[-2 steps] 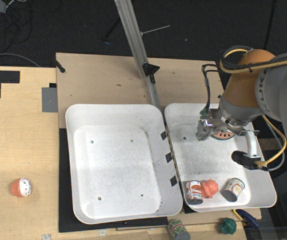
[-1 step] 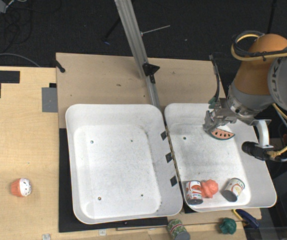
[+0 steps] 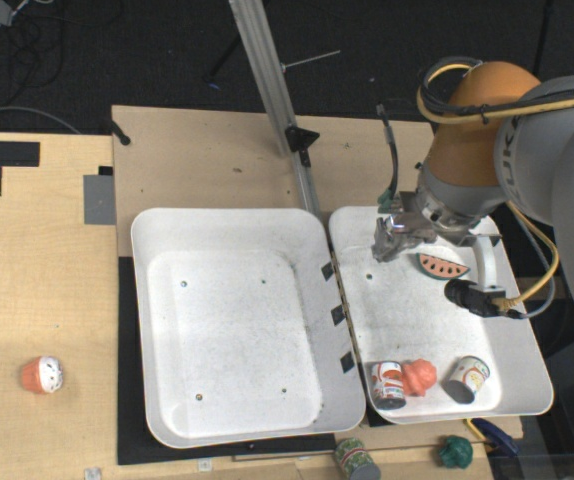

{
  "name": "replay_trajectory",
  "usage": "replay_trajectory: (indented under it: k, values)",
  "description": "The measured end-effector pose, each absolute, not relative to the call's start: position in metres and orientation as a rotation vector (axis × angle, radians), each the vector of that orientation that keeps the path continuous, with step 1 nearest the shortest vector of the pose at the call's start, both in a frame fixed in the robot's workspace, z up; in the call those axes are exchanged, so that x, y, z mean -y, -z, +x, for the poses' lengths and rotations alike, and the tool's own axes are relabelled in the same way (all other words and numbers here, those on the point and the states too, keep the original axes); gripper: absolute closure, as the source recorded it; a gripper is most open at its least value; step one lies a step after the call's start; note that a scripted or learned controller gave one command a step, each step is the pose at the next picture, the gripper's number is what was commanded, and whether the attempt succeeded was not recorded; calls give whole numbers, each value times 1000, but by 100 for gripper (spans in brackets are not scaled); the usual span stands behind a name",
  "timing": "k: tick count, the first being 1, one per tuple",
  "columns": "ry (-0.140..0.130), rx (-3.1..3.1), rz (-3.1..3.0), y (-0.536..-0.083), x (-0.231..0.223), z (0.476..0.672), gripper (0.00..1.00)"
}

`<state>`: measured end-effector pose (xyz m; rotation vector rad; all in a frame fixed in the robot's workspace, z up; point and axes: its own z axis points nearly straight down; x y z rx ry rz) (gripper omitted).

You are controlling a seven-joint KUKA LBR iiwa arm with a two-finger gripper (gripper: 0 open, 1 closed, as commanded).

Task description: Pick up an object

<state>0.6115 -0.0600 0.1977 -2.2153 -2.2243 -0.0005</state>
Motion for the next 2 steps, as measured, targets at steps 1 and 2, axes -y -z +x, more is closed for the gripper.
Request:
replay_trajectory:
  k: [1,2]
  values:
    - [0,2224,-2215,-195,10,615,100]
    - [-2,2223,-2212,-196,-49,608,100]
